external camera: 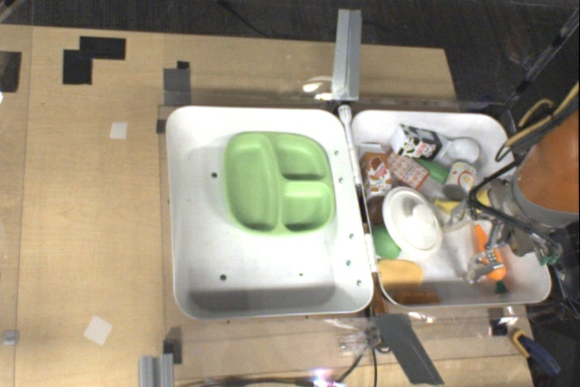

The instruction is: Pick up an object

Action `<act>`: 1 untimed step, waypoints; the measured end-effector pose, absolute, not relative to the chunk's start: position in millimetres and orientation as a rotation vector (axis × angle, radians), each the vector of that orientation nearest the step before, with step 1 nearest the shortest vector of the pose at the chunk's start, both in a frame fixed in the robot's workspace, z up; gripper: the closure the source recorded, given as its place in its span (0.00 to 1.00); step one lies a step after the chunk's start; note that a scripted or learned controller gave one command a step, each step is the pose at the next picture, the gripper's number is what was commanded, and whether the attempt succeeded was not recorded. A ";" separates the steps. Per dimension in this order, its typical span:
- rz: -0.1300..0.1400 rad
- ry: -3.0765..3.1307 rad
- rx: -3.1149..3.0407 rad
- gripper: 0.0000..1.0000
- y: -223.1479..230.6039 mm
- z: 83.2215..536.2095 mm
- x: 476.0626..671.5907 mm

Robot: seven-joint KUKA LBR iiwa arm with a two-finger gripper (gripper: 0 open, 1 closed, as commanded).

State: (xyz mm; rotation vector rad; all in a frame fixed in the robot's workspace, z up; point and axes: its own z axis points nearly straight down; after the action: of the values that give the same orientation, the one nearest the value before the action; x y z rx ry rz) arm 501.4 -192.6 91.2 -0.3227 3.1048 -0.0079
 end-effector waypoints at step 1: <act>-0.016 3.096 -0.383 0.00 -192.6 91.4 502.1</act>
State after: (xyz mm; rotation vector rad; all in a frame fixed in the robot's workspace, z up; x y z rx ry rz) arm 502.1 -192.6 91.4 -0.3826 3.0964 -0.0157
